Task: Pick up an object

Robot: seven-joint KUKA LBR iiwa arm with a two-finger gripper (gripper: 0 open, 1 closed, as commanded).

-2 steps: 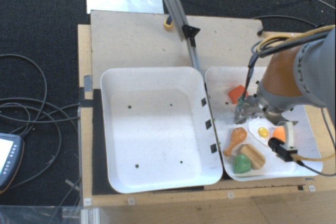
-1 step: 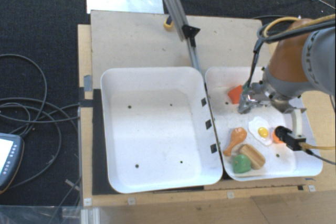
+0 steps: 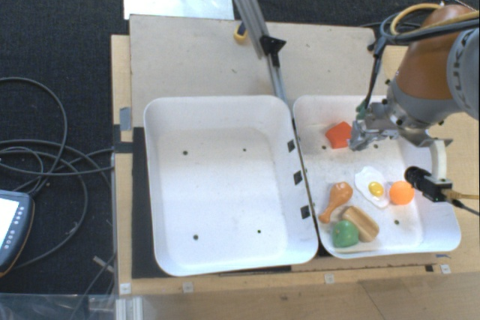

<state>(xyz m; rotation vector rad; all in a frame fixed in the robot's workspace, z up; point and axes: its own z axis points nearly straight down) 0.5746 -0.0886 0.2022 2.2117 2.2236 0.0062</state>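
The right bin holds a red block near its back, a chicken drumstick, a fried egg, an orange ball, a hot dog bun and a green round piece. My gripper hangs at the end of the grey and orange arm, just right of the red block and close over the bin floor. Nothing shows between its fingers, and the metal parts blur together.
The left bin lies beside the right one, sharing a middle wall. A slanted metal pole crosses the back of the bench. Cables lie on the dark floor at the left. A black part sticks out near the orange ball.
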